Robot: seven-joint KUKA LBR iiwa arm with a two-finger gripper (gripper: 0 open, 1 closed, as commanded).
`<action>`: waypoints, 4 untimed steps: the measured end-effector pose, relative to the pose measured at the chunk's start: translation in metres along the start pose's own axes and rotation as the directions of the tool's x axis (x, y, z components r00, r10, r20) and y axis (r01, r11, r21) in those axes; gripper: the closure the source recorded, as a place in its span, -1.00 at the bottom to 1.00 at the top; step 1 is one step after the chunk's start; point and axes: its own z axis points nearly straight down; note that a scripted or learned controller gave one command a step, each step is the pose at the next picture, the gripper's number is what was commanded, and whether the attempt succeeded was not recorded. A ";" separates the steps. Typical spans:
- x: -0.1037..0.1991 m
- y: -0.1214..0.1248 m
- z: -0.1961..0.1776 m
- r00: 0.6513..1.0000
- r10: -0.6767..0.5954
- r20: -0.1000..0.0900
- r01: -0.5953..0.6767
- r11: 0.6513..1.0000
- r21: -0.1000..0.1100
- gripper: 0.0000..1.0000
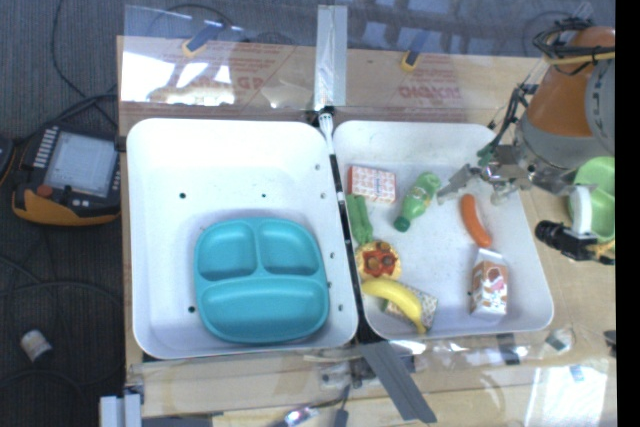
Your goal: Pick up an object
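In the right bin (520,315) lie a pink patterned box (372,183), a green bottle (416,200), an orange carrot (477,221), a small milk carton (489,285), a banana (394,299), a pizza-like toy (379,260) and a green cucumber (359,218). My gripper (478,183) hangs over the bin's upper right part, just above the carrot's top end and right of the bottle. Its fingers (455,183) are spread open, with nothing between them.
The left bin (170,165) holds a blue divided plate (262,277). The arm's orange band (560,110) stands over the right bin's far right rim. A green object (595,195) sits outside the bin at the right. A handheld controller (65,175) lies left of the bench.
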 end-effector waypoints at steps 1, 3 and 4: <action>-0.005 0.001 0.040 0.990 -0.141 -0.007 0.141 0.990 -0.007 -1.00; 0.042 -0.031 -0.062 0.984 -0.177 -0.003 0.177 0.984 -0.003 1.00; 0.044 -0.031 -0.070 0.984 -0.179 -0.005 0.179 0.984 -0.002 1.00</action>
